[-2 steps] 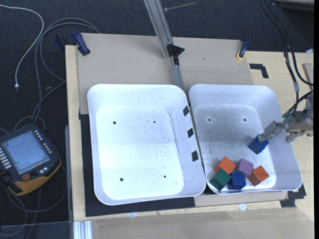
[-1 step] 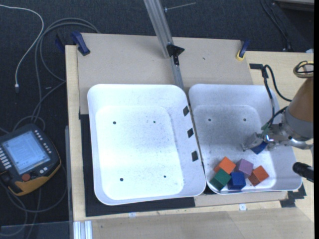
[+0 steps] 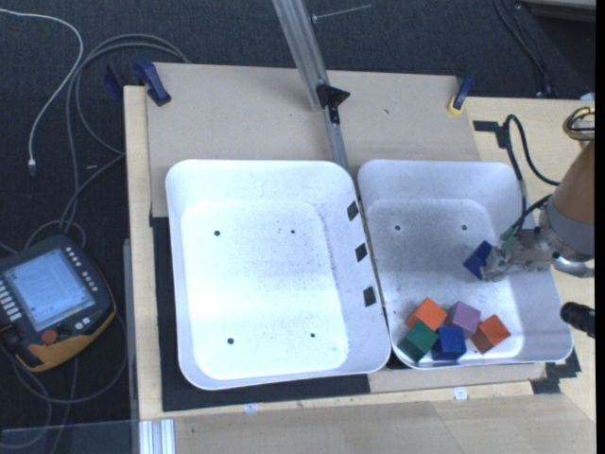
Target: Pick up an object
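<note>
In the right bin (image 3: 416, 192) my gripper (image 3: 493, 263) reaches in from the right, near the bin's right wall. A small blue block (image 3: 479, 258) sits at its fingertips, and the fingers look shut on it. I cannot tell whether the block is touching the bin floor or just above it. Loose blocks lie clustered at the bin's front edge: an orange one (image 3: 430, 312), a green one (image 3: 414, 340), a second blue one (image 3: 450, 340), a purple one (image 3: 465, 316) and a red-orange one (image 3: 492, 331).
The left bin (image 3: 189, 253) lies beside the right one, with a raised rim between them. A metal pole (image 3: 302, 41) slants over the back of the bench. A black cable (image 3: 520, 159) runs along the right bin's far right side.
</note>
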Controlling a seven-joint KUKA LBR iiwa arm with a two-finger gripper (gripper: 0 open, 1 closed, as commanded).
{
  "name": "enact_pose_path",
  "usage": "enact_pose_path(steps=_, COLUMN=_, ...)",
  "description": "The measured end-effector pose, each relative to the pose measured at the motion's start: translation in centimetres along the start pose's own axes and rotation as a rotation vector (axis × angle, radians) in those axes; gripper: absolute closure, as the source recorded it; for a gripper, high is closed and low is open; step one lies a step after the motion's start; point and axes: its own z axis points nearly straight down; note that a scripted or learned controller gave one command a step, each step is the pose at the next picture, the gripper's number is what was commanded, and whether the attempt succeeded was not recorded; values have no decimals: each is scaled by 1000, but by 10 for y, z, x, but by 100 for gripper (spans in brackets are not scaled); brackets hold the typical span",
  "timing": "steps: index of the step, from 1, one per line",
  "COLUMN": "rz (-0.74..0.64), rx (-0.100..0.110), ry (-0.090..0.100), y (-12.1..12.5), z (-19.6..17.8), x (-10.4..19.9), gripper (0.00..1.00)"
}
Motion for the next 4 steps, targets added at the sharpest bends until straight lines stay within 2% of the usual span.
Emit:
enact_pose_path(steps=1, rz=0, rx=1, ry=0, y=0, z=1, x=0, gripper=0)
enact_pose_path(steps=2, rz=2, rx=5, ry=1, y=-27, z=12, x=0, gripper=0)
enact_pose_path(steps=3, rz=-2, rx=-4, ry=-4, y=13, z=11, x=0, gripper=0)
enact_pose_path(steps=4, rz=-1, rx=-4, ry=-4, y=13, z=0, x=0, gripper=100)
